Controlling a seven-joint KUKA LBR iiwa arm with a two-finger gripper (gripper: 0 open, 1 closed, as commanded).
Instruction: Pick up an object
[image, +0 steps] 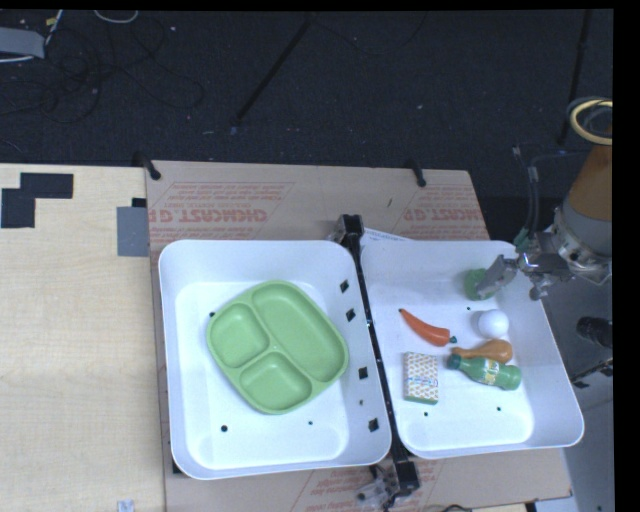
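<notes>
Gripper (522, 270) hangs over the right bin's (560, 420) far right edge, beside a green object (480, 283). I cannot tell its grip state.

Arm (590, 190) cut by right edge; green object (480, 281) by claw (522, 272) blurred

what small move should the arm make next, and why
Probably lower the gripper a little onto the green object at the right bin's far right corner. The gripper hovers right beside it, nearer than the white ball or orange pepper.
</notes>
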